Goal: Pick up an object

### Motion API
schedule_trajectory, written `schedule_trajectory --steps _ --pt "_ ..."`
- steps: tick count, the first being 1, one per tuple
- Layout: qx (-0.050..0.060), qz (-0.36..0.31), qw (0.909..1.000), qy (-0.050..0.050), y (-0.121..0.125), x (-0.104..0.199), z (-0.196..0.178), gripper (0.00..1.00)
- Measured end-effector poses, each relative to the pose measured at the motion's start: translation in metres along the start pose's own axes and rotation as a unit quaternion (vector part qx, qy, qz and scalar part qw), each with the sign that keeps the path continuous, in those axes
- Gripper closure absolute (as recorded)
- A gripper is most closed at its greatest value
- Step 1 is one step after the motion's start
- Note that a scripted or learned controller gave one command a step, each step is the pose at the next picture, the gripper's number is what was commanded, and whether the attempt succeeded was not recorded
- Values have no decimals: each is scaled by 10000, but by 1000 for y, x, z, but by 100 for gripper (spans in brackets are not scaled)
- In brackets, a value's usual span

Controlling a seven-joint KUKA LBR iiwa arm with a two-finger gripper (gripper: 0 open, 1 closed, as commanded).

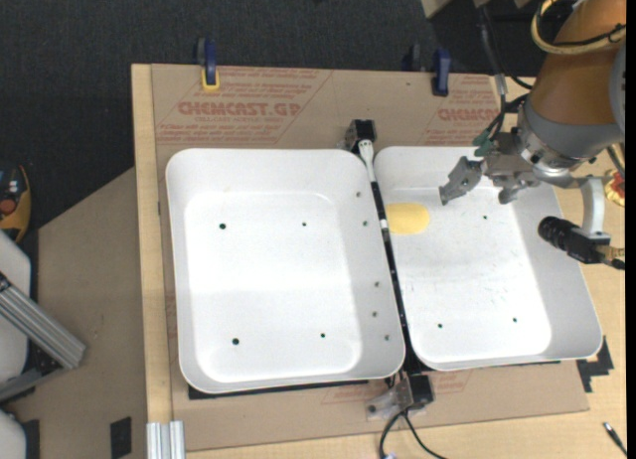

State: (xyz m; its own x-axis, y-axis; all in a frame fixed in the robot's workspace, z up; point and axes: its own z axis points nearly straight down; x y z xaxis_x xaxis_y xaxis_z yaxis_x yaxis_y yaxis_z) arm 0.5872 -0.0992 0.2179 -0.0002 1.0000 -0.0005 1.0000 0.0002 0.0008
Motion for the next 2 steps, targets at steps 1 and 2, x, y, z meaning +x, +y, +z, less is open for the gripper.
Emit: schedule_trajectory --steps 1,2 --pt "-16 -3 10000 -3 1 0 -11 100" --pt "-96 -35 9999 2 -9 50 -184 100"
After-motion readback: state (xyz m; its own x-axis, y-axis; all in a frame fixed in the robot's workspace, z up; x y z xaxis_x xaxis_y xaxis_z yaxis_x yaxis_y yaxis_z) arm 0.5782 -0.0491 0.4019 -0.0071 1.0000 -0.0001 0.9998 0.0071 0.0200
